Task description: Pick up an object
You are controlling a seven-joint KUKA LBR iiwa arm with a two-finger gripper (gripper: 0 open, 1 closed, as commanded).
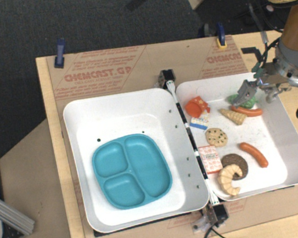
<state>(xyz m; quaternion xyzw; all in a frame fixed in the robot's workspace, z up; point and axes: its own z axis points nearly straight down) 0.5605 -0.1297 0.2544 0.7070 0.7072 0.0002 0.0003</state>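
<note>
The bench (103, 72) is covered with brown protective board printed in red lettering, secured by a blue clamp (60, 52) at the far left and a yellow one (221, 39) at the far right; dark carpet lies beyond.

Left bin (82, 153): contains one teal divided plate (131, 170) with three compartments, lying flat toward the near side.

Right bin (291, 144): contains play food items, as follows.
- Red piece (196, 106), near the dividing edge at the far side.
- Small white-and-blue item (196, 123), just beside the red piece on its near side.
- Cone-shaped tan item (232, 115), near the bin centre.
- Round cookie (216, 136), close to the cone on its near side.
- Red-and-white packet (210, 159), against the dividing edge.
- Chocolate doughnut (236, 163), with a croissant (230, 178) touching it at the near side.
- Sausage (253, 154), lying alone to the right of the doughnut.
- Second red sausage-like piece (249, 111), partly under the end effector.

The gripper (248, 95) is positioned low over the far right part of the right bin, above a green object (243, 94). Whether the green object is between the fingers cannot be told, nor how far the fingers are spread.
</note>
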